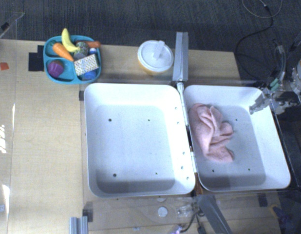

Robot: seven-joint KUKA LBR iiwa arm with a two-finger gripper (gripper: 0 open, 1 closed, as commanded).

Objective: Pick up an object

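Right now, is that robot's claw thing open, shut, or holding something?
Gripper: cannot be told whether open or shut; it sits at the far right rim of the right bin, apart from the pink cloth, which lies in that bin.

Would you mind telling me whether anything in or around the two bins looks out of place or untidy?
Nothing is spilled or damaged. The one untidy thing is the pink cloth, lying crumpled in a heap in the right bin rather than flat. The end effector sits at that bin's upper right edge, apart from the cloth.

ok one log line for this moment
gripper: over right bin's far right corner | pink cloth: crumpled in right bin, apart from gripper | grasp: none yet
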